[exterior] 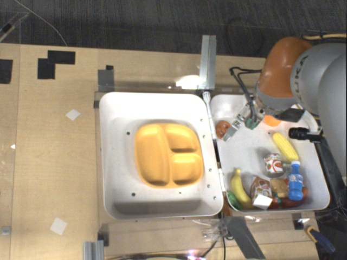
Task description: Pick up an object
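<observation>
The arm (303, 75) enters from the right and reaches over the far part of the right bin (238, 145). The hand (234, 128) sits low near that bin's far-left corner, close to the divider between the two bins. Whether its fingers are open or closed cannot be told; nothing is visibly held between them.

Just left of the hand, against the bin's left wall, lies a small reddish-brown item (222, 128). An orange piece (272, 120) lies to the right of the hand, partly under the arm.

Other items are grouped in the right and near parts of the right bin:
- corn (285, 147), slanted, near the right wall;
- can (274, 165), just beside the corn's near end;
- blue bottle (295, 181), near the right wall;
- banana (238, 187), along the left wall;
- packet (262, 192) between banana and bottle.

The middle of the right bin floor is open between the hand and these items.

The left bin (116, 145) holds a yellow tray (167, 154) at its centre, with bare floor along all four walls.
</observation>
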Controlling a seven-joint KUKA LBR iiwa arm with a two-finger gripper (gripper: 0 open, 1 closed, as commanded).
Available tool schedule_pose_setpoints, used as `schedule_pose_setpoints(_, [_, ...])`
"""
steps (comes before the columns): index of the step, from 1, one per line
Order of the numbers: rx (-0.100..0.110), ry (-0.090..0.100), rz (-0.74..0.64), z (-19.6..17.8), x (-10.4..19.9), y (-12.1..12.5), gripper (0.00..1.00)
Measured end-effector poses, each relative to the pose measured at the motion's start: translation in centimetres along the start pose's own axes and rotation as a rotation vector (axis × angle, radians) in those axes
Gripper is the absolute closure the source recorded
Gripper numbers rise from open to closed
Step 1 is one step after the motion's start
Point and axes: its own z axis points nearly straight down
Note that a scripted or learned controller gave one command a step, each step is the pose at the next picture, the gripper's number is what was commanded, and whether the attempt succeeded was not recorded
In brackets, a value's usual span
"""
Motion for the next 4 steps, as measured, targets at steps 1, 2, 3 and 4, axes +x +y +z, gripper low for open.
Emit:
schedule_pose_setpoints(1, [-0.003, -0.006, -0.01, -1.0, 0.1, 0.3, 1.0])
schedule_pose_setpoints(2, [-0.003, -0.005, -0.011, -0.9, 0.1, 0.4, 0.0])
schedule_pose_setpoints(3, [0.004, 0.006, 0.095, 0.5, 1.1, -0.9, 0.0])
schedule_pose_setpoints(4, [0.003, 0.004, 0.194, 0.4, 2.7, -2.4, 0.0])
